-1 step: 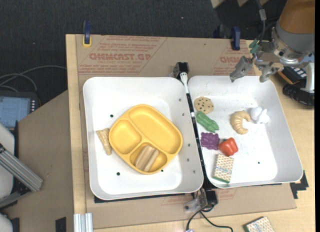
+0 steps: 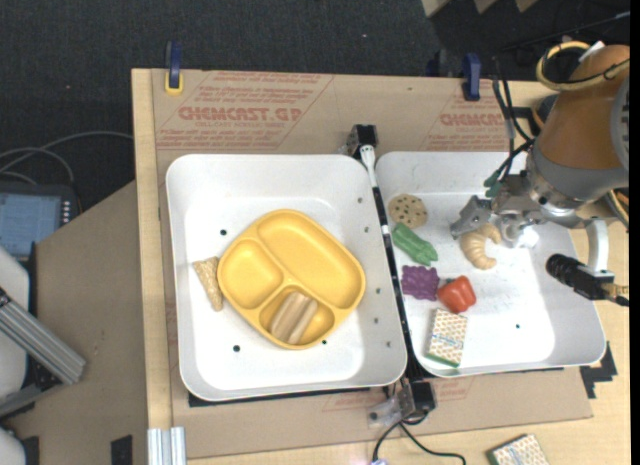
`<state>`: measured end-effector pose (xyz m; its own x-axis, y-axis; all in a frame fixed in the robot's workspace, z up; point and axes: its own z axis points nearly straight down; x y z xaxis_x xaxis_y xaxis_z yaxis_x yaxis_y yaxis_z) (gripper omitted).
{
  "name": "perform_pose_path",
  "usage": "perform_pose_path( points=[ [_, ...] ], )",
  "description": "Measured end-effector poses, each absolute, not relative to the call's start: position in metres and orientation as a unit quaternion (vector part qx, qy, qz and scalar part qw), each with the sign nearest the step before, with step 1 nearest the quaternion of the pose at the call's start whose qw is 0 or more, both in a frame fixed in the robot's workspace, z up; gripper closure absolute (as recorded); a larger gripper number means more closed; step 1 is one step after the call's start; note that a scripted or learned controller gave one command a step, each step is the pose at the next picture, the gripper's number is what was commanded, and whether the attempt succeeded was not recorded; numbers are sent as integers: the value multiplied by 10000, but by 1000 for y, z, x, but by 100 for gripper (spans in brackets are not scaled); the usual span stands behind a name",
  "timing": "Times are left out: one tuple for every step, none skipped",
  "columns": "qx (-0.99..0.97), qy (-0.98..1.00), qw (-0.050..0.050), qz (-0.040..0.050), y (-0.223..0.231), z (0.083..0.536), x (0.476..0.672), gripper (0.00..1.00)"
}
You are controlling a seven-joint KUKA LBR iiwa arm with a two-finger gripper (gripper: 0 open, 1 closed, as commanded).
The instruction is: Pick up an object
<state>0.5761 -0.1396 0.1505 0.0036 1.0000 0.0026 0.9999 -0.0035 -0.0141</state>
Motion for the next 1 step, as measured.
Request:
perform_pose_path(
  points=[
    [-7075,-7067,36,21,-147,80,569,0]
  ],
)
